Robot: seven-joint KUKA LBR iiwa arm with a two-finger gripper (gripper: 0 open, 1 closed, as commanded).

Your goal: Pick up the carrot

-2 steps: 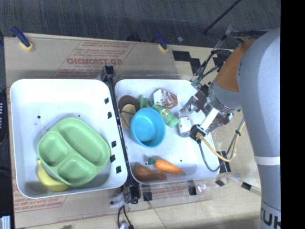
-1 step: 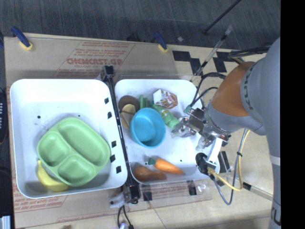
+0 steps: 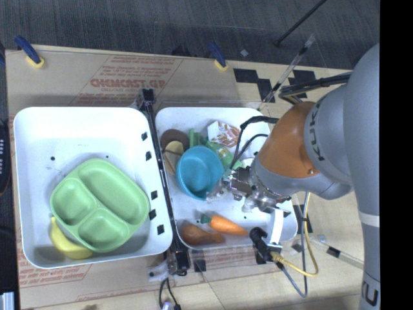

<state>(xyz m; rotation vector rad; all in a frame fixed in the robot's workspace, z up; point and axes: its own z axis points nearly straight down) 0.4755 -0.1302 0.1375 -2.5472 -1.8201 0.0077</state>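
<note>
The hand [image 3: 248,196] is hovering over the right bin [image 3: 274,228], just right of the blue bowl [image 3: 199,171]; whether it is spread or pressed together cannot be told. The carrot [image 3: 226,224] is lying in the near part of this bin, just below the hand and apart from it. A brown object [image 3: 201,235] is lying beside the carrot's left end. The green divided plate [image 3: 100,203] is sitting in the left bin [image 3: 39,134], partly covering a yellow item [image 3: 64,245].
</note>
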